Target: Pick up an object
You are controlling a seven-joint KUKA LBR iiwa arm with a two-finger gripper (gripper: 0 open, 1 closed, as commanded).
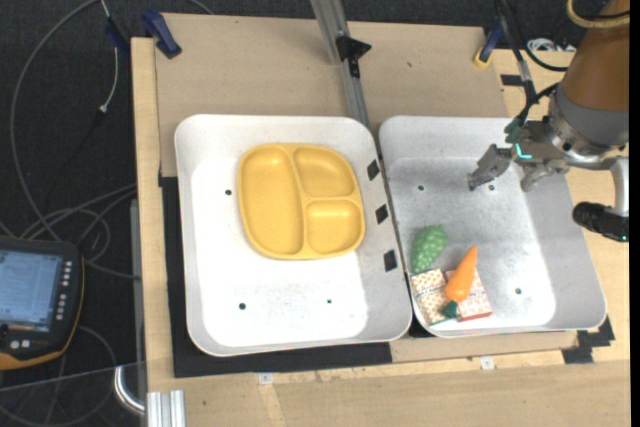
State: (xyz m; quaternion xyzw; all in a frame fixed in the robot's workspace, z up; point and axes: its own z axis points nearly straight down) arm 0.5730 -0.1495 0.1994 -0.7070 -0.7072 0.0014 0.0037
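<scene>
**Gripper spread and empty; objects clustered at near edge of right bin**

The two-finger gripper (pixel 511 170) hangs with fingers apart, holding nothing, above the right white bin (pixel 560 245). The orange plastic toy carrot (pixel 462 275) lies on a patterned card box (pixel 450 297), touching a green knobbly toy (pixel 430 243). Likely light, rigid, slick; take it across the thick middle. The near wall crowds the approach. A yellow divided plate (pixel 300 199) occupies the left bin.
</scene>
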